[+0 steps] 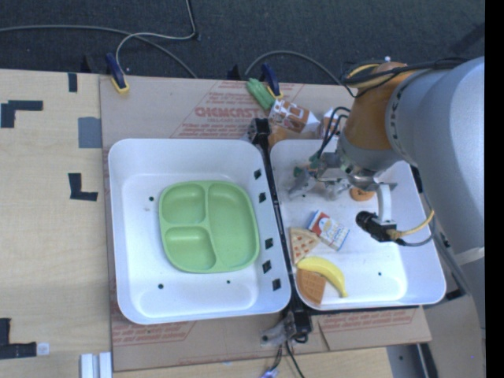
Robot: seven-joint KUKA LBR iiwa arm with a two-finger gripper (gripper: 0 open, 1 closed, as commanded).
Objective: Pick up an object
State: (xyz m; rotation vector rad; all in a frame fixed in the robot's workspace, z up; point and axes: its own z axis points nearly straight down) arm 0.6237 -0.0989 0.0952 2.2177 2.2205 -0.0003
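So, going left to right: the left bin [126, 211] holds just a green plate [209, 225] with three compartments, lying flat around the middle. Nothing is near it that the arm could reach for right now.

The right bin [409, 278] is where the loose stuff is. Along its left side, front half, there's a pizza slice [302, 245], with a banana [324, 274] just in front of it, resting over some orange-brown thing [310, 288] that's hard to identify. The banana's long axis runs on a slant, from near the pizza slice toward the bin's front right. Just behind and right of the pizza slice sits a small box [327, 230], a carton with red and blue print.

The gripper [315, 181] is at the back left of that bin, close to the divider, hanging down from the wrist with the orange band above it. Whether its fingers are spread or pinched together can't be made out; it's a grey blur there, and nothing can be seen between them.

The key relation: the box is the nearest object, lying just toward the bin's front from the gripper and slightly right. The pizza slice and banana are further front. The arm comes in from the right, bent over the bin's back half, wrist pointing down.

A snack packet [293, 116] sits outside the bins, behind the divider.
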